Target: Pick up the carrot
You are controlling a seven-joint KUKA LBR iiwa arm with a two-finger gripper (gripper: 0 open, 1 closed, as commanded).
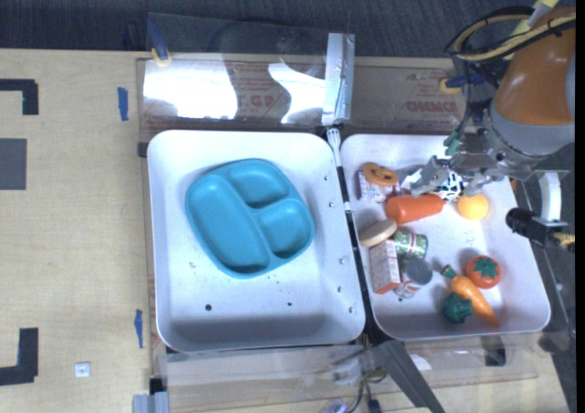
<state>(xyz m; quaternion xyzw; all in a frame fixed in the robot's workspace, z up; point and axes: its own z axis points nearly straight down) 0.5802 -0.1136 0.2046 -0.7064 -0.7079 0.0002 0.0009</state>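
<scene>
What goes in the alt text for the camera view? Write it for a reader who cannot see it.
A grey robot arm with an orange band reaches into the right white bin, its gripper just above a large orange toy carrot among toy foods, including a small carrot with a green top and a red tomato. The left white bin holds a blue divided plate.

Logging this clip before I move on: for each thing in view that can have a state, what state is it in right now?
gripper: low over the right bin, at the carrot's upper end; grasp unclear
carrot: lying flat in the right bin
small carrot: lying near the front of the right bin
tomato: resting in the right bin
can: tipped on its side
blue tray: flat in the left bin
</scene>
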